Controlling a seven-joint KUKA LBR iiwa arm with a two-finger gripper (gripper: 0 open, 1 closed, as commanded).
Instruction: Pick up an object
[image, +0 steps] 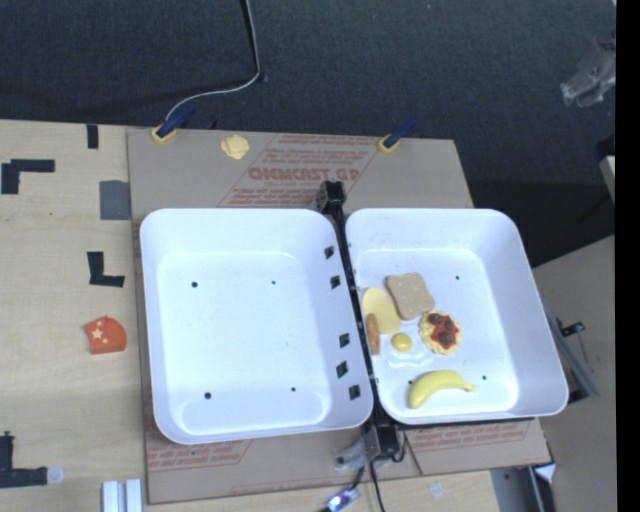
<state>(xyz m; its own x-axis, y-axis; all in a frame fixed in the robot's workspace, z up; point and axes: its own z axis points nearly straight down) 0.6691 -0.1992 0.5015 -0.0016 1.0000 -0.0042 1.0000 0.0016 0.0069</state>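
Toy food lies in the right shallow white bin: a curved yellow plastic banana near the front wall, a brown bread slice above it. I cannot tell the tool's state. I judge the approach has not begun; next it must descend over one piece.

The counter bears a cardboard sheet under two white bins, plus an orange toy

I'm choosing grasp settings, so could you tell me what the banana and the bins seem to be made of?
Banana: likely moulded plastic, a toy; uniform yellow, smooth and faintly glossy. Bins: probably thin formed plastic; plain white, rounded corners, soft sheen. Neither material is certain from this view.
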